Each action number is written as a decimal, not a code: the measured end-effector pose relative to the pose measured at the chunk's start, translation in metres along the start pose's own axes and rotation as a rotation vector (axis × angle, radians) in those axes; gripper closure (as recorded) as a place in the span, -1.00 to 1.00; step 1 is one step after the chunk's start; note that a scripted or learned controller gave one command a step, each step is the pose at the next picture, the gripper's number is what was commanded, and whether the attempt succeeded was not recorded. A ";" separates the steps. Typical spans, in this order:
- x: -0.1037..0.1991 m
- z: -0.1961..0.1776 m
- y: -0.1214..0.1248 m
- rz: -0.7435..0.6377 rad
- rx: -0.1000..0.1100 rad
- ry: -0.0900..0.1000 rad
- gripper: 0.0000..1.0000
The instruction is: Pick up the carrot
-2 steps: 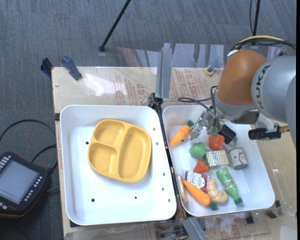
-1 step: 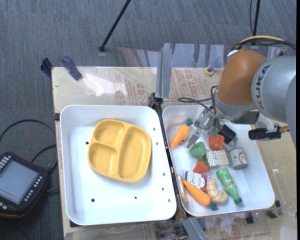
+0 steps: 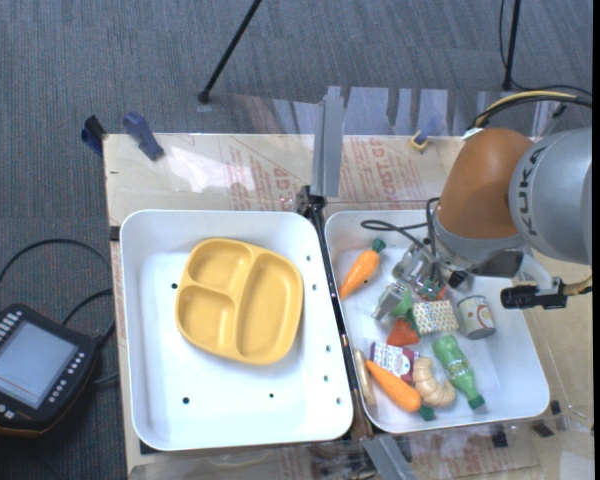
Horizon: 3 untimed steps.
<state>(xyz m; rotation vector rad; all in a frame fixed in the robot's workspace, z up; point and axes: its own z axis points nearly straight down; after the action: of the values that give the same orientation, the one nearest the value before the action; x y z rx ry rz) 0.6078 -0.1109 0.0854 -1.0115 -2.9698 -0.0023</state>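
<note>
While the gripper (image 3: 405, 286) hung low in the right bin (image 3: 533, 373), its grip state couldn't be told; nearest carrot (image 3: 359, 271) lay just left, apparently the target.

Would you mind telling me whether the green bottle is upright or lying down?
Lying down: the green bottle rests on its side on the right bin's floor.

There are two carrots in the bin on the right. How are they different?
The upper carrot lies near the bin's left wall with its green top pointing up and right; the lower carrot lies near the front with its green top pointing down and right. The upper carrot lies apart from the other toys; the lower carrot is crowded against the peanut. Both are orange.
</note>
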 end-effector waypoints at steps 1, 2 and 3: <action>-0.003 -0.065 0.043 0.682 0.000 -0.003 -1.00; -0.025 -0.013 0.038 0.553 -0.019 -0.010 -1.00; -0.039 -0.003 0.011 0.384 -0.001 -0.005 -1.00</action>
<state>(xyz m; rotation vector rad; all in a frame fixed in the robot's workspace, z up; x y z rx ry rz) 0.6453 -0.1253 0.0878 -1.5624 -2.7260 -0.0006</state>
